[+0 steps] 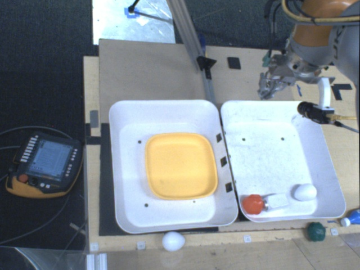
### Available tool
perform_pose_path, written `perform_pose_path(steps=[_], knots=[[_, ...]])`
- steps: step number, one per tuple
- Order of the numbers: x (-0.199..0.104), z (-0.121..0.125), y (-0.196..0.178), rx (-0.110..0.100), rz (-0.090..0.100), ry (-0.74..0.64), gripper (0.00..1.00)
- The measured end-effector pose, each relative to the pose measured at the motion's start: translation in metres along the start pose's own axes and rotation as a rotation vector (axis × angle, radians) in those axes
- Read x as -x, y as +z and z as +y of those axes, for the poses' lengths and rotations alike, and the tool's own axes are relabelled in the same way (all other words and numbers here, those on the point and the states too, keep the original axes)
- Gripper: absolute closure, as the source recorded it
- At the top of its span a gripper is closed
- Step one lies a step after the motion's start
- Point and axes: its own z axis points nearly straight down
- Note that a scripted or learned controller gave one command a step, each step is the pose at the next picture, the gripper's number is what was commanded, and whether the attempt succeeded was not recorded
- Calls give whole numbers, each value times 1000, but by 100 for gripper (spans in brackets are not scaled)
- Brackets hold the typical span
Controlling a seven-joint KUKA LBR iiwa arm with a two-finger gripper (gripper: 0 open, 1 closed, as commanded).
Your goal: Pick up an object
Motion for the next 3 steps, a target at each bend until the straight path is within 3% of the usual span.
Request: perform_pose_path(steps=[3], knots=[[-154, -19, 12, -1, 0, 1, 100]])
